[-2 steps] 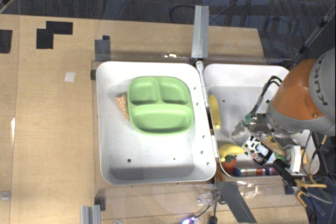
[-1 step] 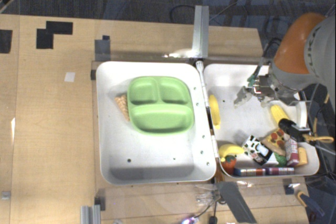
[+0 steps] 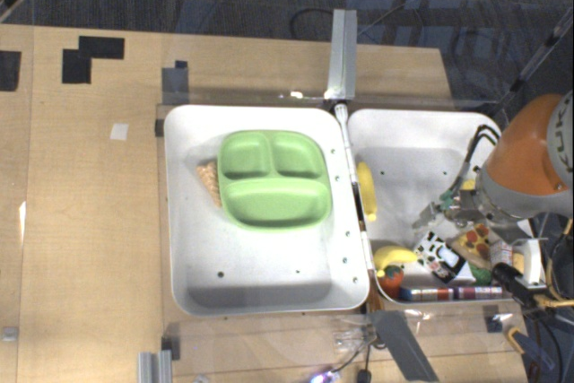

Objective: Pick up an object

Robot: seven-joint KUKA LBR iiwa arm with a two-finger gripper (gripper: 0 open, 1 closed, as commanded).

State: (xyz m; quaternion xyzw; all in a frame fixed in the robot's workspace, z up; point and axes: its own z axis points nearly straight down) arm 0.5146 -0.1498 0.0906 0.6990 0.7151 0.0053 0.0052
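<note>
Camera view: the gripper [image 3: 446, 209] hangs low in the right bin [image 3: 404, 148], just above the clutter along its near edge: a yellow banana [image 3: 395, 258], a marker [image 3: 448, 292], and a black-and-white patterned item [image 3: 437, 252]. I cannot tell the pincer's state. It looks like an approach; next comes settling on one piece.

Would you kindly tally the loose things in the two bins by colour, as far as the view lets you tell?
Green: 1, the divided tray
Tan: 1, a speckled piece under the tray's edge
Yellow: 2, a slim item and a banana-like toy
Black-and-white: 1, a small patterned item
Multicoloured: 1, a marker-like stick
Total: 6; others under the arm are unclear.
</note>
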